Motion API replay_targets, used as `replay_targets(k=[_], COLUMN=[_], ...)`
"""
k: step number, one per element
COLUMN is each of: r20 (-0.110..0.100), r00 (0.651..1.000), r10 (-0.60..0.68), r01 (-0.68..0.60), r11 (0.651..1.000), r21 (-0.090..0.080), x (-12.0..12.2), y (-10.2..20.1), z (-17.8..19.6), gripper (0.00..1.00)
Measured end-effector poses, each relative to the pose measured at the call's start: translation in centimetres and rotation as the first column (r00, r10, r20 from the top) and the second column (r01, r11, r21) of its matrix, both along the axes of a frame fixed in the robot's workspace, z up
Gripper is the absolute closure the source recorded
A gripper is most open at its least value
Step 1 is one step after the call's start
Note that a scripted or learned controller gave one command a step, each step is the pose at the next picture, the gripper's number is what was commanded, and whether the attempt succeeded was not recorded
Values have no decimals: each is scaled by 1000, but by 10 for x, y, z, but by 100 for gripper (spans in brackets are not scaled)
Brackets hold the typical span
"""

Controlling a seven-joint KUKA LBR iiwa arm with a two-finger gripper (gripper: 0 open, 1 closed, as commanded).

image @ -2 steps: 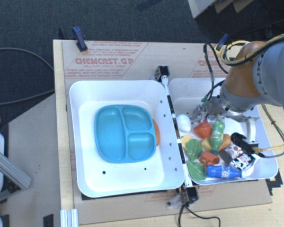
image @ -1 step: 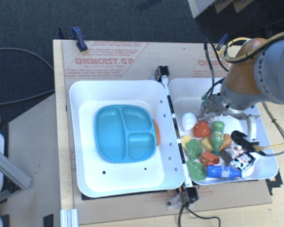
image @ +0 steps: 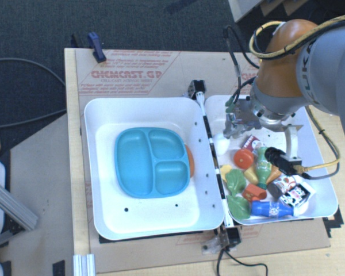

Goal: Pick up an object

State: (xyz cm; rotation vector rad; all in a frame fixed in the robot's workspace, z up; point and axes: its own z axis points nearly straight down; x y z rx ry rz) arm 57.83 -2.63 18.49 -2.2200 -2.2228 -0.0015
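Toy clutter point(image: 263, 183) crowding right bin point(image: 328, 180); blue tray point(image: 152, 161) in left bin point(image: 103, 131)

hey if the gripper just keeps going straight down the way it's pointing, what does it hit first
Probably the bare white floor at the far end of the right bin, just short of the red tomato toy. The gripper points down there, though depth is hard to judge from this slanted view.

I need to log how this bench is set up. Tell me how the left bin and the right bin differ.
The left bin holds a blue divided tray with an orange object showing at the tray's right edge; the right bin holds a crowded pile of small toys. The arm hangs over the right bin, not the left bin. Both are shallow, white and side by side.
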Motion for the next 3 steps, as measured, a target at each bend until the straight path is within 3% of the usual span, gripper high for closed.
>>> replay_targets(k=[1, 2, 3], r20=[-1, 1, 6], r00=[1000, 1000, 1000], r10=[-1, -2, 0], r01=[1, 2, 0], r11=[1000, 1000, 1000], r21=[0, -3, -2], x=[0, 42, 8], y=[0, -54, -79], z=[0, 0, -97], gripper=[0, 0, 0])
